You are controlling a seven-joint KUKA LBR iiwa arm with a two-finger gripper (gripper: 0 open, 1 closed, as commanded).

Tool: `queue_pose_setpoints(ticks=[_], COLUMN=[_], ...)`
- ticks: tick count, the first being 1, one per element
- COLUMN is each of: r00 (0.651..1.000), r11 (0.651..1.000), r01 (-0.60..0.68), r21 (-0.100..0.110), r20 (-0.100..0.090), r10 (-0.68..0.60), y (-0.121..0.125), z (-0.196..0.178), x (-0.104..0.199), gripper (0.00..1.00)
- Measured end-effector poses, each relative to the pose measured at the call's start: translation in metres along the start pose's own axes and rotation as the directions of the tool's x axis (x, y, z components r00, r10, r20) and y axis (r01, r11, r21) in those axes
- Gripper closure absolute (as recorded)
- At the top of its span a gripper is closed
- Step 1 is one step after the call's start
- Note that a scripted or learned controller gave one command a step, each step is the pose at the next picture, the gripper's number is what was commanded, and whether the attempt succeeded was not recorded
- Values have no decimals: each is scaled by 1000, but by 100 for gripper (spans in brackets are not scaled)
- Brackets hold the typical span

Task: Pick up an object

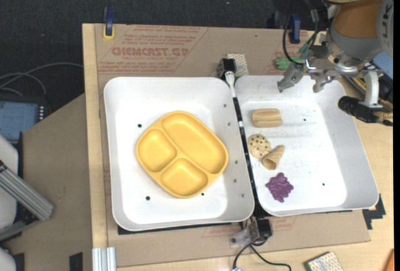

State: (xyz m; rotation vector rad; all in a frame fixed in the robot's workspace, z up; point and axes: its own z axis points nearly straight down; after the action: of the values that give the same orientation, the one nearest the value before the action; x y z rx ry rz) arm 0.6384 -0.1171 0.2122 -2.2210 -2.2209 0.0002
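Note:
The right bin [337, 157] holds a tan bread roll [267, 117], a speckled cookie [257, 143], an ice cream cone [273, 156] and a purple bunch of grapes [279, 186]. My gripper [305, 80] hangs over the far edge of the right bin, up and to the right of the bread roll. Its two fingers [287, 82] are spread apart with nothing between them. A yellow divided plate [180, 153] lies in the left bin [125, 113].
A cardboard sheet [150, 51] lies under both bins. A black brush-like tool [229, 70] rests at the top of the seam between the bins. Open floor lies along the right bin's right side.

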Motion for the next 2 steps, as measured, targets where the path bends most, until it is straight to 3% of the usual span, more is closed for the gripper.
queue_pose_setpoints(ticks=[1,2], r00=[1000,1000], r11=[1000,1000], r01=[-3,-1], r21=[13,4], r20=[-2,-2], r10=[4,1], y=[-78,-117], z=[82,129], x=[-9,20], gripper=[0,0])
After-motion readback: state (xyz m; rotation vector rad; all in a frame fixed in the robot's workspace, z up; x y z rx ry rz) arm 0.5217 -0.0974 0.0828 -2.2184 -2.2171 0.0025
